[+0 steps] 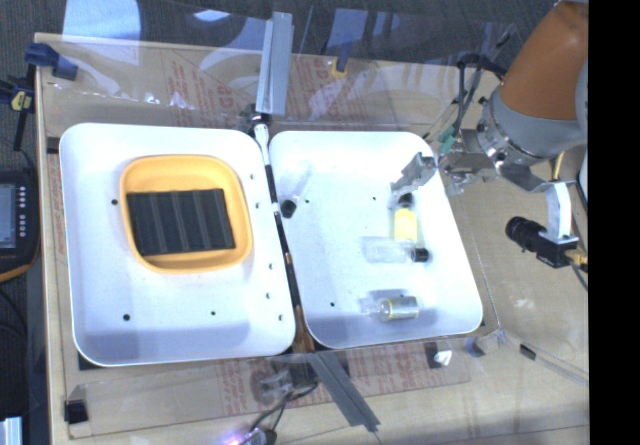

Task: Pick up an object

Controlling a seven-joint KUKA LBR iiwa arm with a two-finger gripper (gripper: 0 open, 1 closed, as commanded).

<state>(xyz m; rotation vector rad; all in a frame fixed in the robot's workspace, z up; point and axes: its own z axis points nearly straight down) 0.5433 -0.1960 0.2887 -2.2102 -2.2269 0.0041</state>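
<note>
Camera view, looking down at a slant on a wooden table (150, 373) with two shallow white bins side by side. Left bin (90, 313) holds a yellow-orange tray (135, 183) with a dark ribbed insert (185, 221), sitting a bit toward the bin's 11 o'clock. Right bin (330, 293) holds the loose stuff: small yellow block (405, 225) right of the bin's middle, at about 3 o'clock; a clear plastic piece (385, 250) just below the block, with a small black cap (420, 255) at its right end, touching or nearly so, hard to tell; a small metallic cylinder (397, 307) with a clear end near the 5 o'clock corner; a small dark object (288, 205) at 9 o'clock close to the bin's left wall, too small to name. Grey arm (540, 123) with orange band (550, 53) reaches in from 3 o'clock of the view, wrist over the right bin's rim at about 2 o'clock. Hand (408, 191) sits low over the bin just above the yellow block, at the block's 12 o'clock, near it, contact not clear. Finger state: cannot tell, tips are too small and blurred; nothing visibly held between them. A grey metal bar (272, 63) stands up at 12 o'clock between the bins. A black handheld device (15, 218) lies at the view's 9 o'clock edge. Black cables (470, 83) run by the arm.
</note>
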